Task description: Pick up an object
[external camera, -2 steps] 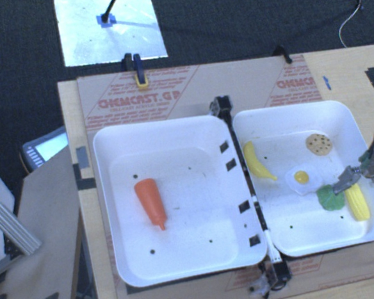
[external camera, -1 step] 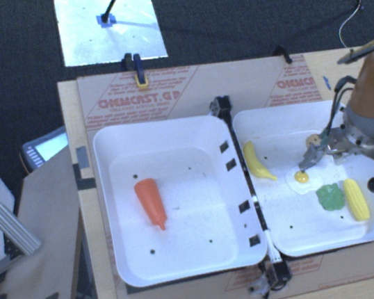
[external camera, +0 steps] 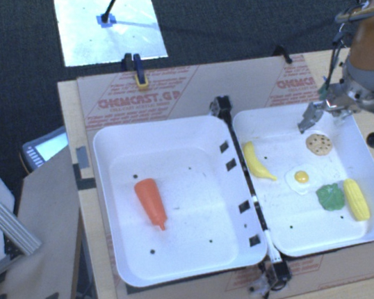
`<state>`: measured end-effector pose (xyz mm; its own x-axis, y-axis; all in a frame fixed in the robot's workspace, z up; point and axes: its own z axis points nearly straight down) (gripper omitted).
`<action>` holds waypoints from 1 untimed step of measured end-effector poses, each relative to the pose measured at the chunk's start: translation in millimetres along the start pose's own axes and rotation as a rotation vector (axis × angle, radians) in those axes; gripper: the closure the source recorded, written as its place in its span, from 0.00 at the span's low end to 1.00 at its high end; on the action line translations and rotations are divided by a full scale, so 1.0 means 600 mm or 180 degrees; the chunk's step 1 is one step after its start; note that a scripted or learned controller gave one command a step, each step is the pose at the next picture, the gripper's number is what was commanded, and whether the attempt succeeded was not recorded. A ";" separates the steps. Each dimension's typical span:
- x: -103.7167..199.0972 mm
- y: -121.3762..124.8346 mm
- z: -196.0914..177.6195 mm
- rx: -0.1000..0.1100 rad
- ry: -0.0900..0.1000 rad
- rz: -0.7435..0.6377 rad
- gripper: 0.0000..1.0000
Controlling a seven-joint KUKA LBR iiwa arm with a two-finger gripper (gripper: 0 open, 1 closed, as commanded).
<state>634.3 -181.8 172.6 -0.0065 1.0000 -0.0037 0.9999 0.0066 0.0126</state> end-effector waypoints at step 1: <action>0.115 0.065 -0.089 0.0008 0.0010 -0.0016 0.00</action>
